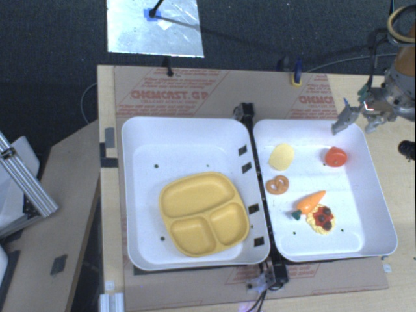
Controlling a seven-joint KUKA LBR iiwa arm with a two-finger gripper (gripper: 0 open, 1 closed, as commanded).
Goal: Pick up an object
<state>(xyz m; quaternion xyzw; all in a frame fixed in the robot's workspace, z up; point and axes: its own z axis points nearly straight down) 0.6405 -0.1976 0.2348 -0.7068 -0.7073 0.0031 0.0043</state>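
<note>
Red tomato (335, 156) sits in the right bin (374, 194), far corner area. Nearby: yellow chip (281, 155), pretzel (277, 185), carrot (311, 201), pizza slice (321, 219). Gripper (359, 117) hovers over the bin's far right rim, fingers apart, nothing between them. Left bin (140, 174) holds a yellow divided tray (203, 212).
</note>
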